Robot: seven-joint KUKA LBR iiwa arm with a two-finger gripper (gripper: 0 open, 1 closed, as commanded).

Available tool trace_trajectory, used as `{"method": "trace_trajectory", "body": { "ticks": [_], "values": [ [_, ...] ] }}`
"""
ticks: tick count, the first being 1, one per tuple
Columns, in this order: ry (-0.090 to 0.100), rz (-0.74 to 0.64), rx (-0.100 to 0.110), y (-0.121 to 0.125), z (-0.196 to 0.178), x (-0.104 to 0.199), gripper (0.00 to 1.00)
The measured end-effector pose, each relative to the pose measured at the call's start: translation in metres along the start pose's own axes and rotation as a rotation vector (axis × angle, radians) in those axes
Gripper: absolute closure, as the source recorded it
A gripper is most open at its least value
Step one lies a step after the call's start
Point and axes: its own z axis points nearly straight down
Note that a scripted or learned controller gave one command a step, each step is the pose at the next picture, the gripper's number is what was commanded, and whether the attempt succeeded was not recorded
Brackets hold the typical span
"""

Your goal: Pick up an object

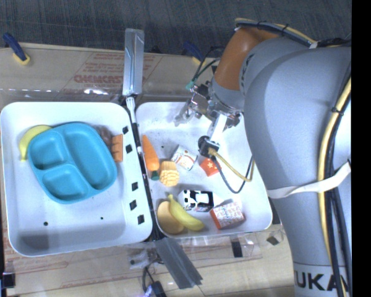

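- Camera view: my claw (187, 111) sits over the far end of the right bin (159, 121), above bare white floor. I cannot tell how wide it stands, and I see nothing in it.
- The carrot (150, 154) lies near it by the bin's left wall, with the corn cob (169, 176) and a small white carton (184, 160) just beside.
- I judge this the approach. Next I must shift over the carrot, line up across its width, then descend.

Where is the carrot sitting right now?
In the camera view, the carrot lies in the right-hand bin, along its left wall next to the divider, with its lower end beside the yellow corn cob.
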Motion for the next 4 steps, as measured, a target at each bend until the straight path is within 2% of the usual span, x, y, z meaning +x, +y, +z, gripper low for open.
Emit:
{"method": "trace_trajectory", "body": {
  "ticks": [1, 2, 3, 4],
  "values": [
    [0.003, -0.161, -0.003, -0.027, -0.071, 0.044, 0.0],
    [-0.001, -0.165, 0.004, -0.049, 0.033, 0.01, 0.0],
    [0.001, -0.17, 0.0, -0.014, 0.032, 0.023, 0.0],
    [-0.002, -0.497, -0.005, -0.087, 0.03, -0.009, 0.0]
  ]
}}
